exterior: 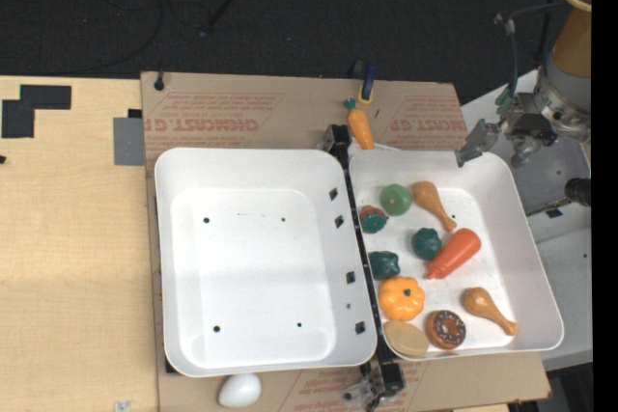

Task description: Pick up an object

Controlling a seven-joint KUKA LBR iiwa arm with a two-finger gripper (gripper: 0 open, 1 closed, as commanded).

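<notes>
Sitting in the right bin [534,258], the toy foods are looking light, rigid and smooth-skinned, so I am judging them easy to lift but prone to squirting out of a pinch. The red pepper [455,252], lying near the bin's middle, is offering the best hold: long and tapered, it is probably best taken across its thick middle, with the fingers closing square to its long axis. It is leaning from 7 o'clock up toward 1 o'clock, with a teal piece [426,241] touching it at 10 o'clock, so that side is leaving little room for a finger.

Around it, a green ball [395,199] and a tan drumstick [434,204] are lying toward 11 o'clock, an orange pumpkin [402,298] toward 7 o'clock, and a chocolate doughnut [446,329] and a second drumstick [488,310] toward 5 o'clock. A small carrot [360,128] is resting outside, beyond the bin's far rim.

The gripper [512,132] is hanging at 1 o'clock from the pepper, over the bin's far right corner, carrying nothing; whether it is spread or closed I cannot tell.
</notes>
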